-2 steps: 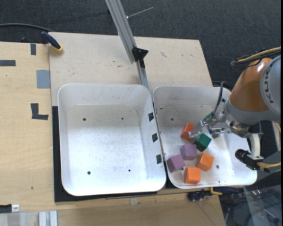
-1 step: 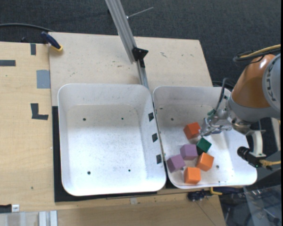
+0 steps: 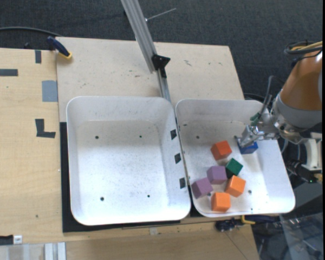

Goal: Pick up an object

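My gripper [image 3: 248, 141] hangs over the right side of the right bin [image 3: 271, 196], reaching in from the right. A small blue block [image 3: 249, 147] sits between its fingertips, and the fingers are shut on it. To its lower left, loose blocks lie on the bin floor: an orange block [image 3: 221, 149], a green block [image 3: 234, 167], two purple blocks [image 3: 217, 174] [image 3: 201, 187], and two more orange blocks [image 3: 236, 186] [image 3: 221, 201].
The left bin [image 3: 70, 110] stands beside the right one; their walls meet at the middle. A slanted metal rail [image 3: 138, 23] runs from the top down to the bins' shared back corner. The arm's orange band [image 3: 306, 80] is at the right.
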`<state>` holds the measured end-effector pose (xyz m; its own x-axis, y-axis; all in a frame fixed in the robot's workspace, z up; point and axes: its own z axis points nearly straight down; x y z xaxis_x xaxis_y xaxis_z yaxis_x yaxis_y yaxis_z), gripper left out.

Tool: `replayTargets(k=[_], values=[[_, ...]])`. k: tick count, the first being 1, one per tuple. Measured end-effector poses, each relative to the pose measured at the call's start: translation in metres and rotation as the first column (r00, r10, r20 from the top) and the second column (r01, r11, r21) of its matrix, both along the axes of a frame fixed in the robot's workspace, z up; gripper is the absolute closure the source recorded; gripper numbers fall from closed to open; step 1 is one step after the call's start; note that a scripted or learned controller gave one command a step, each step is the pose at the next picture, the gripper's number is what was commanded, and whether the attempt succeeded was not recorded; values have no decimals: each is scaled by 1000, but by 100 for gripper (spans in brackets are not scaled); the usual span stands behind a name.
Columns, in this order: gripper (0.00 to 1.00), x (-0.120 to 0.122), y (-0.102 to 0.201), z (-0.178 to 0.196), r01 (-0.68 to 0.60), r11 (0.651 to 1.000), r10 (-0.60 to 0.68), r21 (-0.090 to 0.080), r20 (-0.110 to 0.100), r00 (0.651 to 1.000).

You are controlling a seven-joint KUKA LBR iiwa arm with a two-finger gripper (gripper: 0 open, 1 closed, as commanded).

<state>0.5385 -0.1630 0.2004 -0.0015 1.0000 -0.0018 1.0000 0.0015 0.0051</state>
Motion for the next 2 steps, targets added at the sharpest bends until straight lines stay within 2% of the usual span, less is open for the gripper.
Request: replayTargets(k=[1, 2], values=[[100, 1, 0, 20, 0, 1000, 0, 1, -4, 1000], [100, -8, 53, 13, -4, 1000, 4, 3, -7, 1000]])
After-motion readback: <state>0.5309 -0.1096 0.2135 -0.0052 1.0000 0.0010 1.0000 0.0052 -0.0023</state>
